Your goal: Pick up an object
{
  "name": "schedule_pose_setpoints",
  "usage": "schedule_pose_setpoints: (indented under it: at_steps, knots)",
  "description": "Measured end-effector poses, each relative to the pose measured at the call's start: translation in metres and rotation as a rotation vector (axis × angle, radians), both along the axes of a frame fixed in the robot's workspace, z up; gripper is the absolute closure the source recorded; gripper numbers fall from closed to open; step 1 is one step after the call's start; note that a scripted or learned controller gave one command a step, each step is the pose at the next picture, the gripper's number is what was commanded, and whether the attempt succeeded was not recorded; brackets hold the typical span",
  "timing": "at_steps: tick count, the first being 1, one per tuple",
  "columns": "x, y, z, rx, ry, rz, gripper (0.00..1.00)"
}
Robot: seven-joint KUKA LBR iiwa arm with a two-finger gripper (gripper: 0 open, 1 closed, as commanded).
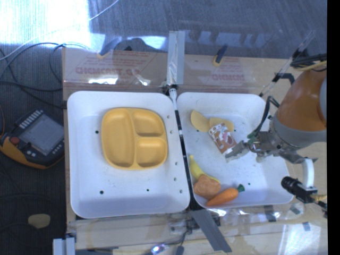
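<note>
Seemingly poised to grasp — gripper (237,150) low in right bin (255,193), just beside snack packet (222,139) — jaw state indiscernible.

small printed carton (222,139), lying tilted, right bin (249,102)

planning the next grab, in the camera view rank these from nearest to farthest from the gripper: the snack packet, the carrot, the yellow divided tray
From the gripper:
1. Snack packet, right beside it in the right bin.
2. Carrot, near that bin's front edge.
3. Yellow divided tray, across the divider in the left bin.
</note>
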State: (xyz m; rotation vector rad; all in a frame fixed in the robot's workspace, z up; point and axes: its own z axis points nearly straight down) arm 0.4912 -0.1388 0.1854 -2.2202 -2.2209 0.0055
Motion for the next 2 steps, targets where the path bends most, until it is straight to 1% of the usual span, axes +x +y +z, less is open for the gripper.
schedule_pose_setpoints:
  at_steps: [1,2]
  knots:
    - [0.074,0.035,-0.02,0.002,0.001,-0.115,0.0]
    - [0.12,0.013,-0.096,-0.003,-0.014,-0.132,0.0]
